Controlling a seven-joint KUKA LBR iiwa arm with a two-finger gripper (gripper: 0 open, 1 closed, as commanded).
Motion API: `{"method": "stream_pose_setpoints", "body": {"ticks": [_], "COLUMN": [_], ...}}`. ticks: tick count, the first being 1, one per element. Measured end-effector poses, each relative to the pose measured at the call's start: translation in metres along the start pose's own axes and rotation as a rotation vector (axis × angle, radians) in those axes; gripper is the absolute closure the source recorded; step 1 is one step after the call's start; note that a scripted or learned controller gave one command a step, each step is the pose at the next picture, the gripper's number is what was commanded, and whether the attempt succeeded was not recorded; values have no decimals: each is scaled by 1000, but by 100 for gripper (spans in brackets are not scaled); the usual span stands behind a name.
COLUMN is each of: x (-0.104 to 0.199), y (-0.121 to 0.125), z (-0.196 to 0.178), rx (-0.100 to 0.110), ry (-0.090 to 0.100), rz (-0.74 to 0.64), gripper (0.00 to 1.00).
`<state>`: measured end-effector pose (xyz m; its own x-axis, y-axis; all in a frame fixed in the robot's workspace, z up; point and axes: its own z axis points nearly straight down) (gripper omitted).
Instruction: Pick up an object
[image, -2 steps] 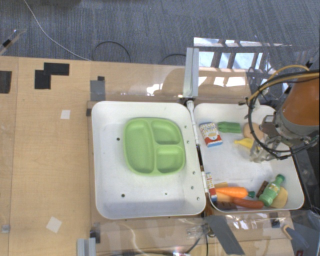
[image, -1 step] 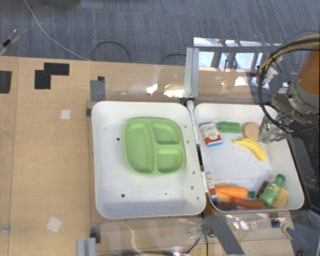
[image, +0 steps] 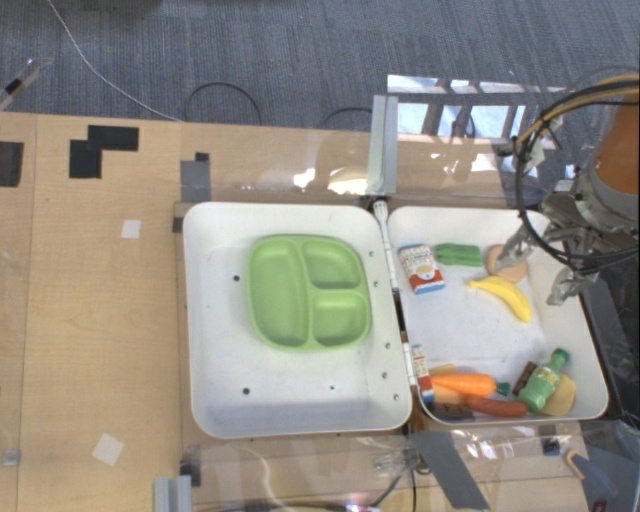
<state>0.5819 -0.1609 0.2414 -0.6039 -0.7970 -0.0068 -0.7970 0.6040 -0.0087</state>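
We are looking down on two white bins. The left bin (image: 215, 400) is holding a green divided plate (image: 307, 292). The right bin (image: 470, 330) is holding the toys we may choose from: a banana (image: 505, 295) near the middle, a small carton (image: 422, 268) and a green vegetable (image: 458, 254) toward the far side, and a carrot (image: 463, 383), a sausage (image: 497, 407) and a green bottle (image: 543, 380) crowded along the near wall.

We are judging the banana the easiest pick, since it is lying apart from its neighbours. It looks like a light, stiff plastic toy with a smooth, curved skin that could slip, so we would be closing across its thick middle, not its tapered ends.

The gripper (image: 540, 268) is hovering over the far right part of the right bin, just beside the banana. Its fingers (image: 516, 246) are standing spread apart with nothing between them, and a round tan piece (image: 503, 262) is lying by the left one; we cannot tell whether they are touching.
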Motion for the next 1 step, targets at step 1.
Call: {"method": "stream_pose_setpoints", "body": {"ticks": [1], "x": [57], "y": [2], "z": [115], "rx": [-11], "ry": [6], "rz": [158], "gripper": [0]}}
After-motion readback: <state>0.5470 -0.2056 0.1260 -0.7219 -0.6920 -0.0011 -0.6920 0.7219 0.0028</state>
